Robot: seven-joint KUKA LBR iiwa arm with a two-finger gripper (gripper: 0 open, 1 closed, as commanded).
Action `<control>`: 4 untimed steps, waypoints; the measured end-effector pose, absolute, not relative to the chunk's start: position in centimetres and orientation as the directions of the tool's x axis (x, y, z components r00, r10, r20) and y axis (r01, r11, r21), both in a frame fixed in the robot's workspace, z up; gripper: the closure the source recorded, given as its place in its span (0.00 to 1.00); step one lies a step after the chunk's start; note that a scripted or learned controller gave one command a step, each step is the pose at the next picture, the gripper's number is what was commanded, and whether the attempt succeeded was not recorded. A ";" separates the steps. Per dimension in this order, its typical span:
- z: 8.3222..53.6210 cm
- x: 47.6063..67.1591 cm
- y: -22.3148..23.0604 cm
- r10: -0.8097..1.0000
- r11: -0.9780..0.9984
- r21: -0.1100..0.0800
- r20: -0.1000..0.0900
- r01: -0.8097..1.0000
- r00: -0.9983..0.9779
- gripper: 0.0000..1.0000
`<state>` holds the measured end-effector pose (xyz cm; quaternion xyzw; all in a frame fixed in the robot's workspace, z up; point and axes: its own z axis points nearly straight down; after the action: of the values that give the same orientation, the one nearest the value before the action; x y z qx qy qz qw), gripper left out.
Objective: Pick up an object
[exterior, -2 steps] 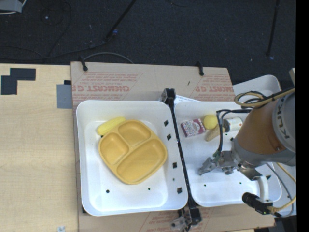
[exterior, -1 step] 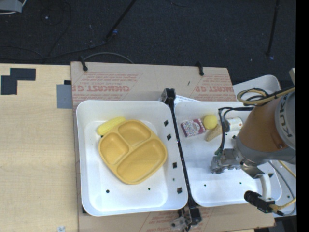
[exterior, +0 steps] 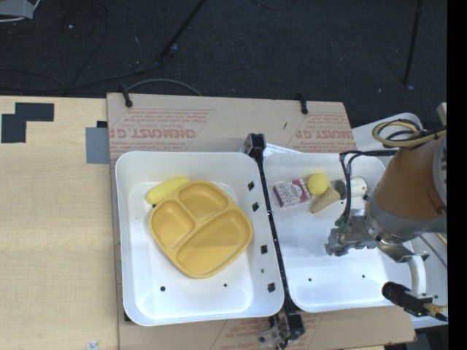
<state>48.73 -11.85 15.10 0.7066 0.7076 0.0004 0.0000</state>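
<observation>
Targets: a yellow ball (exterior: 317, 183), a small pink packet (exterior: 292, 192) and a tan oblong piece (exterior: 325, 200) lay clustered just beyond the end effector (exterior: 343, 243), up and to its left, in the far part of the right bin (exterior: 321, 290).
Likely reason: loose items probably sat bunched there so any one could be tried.
End effector: low over the bin floor, nothing seen between its fingers; whether they were spread or closed I could not tell.
Open room: bare bin floor lay near and below the end effector, giving space to descend.
Edges: the divider between bins stood well to its left; the ball sat near the far wall.
Further left: a yellow divided plate (exterior: 201, 228) and yellow banana-like piece (exterior: 166, 189) lay in the left bin (exterior: 139, 283).
</observation>
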 end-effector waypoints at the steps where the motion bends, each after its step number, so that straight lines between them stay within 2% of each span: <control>1: 20.0 49.7 -12.3 1.000 0.001 0.002 0.000 1.000 -0.001 1.00; 2: 21.7 49.7 -12.3 1.000 0.001 0.000 0.000 1.000 -0.001 1.00; 3: 22.7 50.7 -7.8 1.000 0.004 -0.002 0.002 1.000 -0.004 1.00; 4: 21.7 52.4 -2.9 1.000 0.004 -0.003 0.001 1.000 -0.004 1.00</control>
<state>52.41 -2.92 21.74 0.7056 0.7086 -0.0005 -0.0014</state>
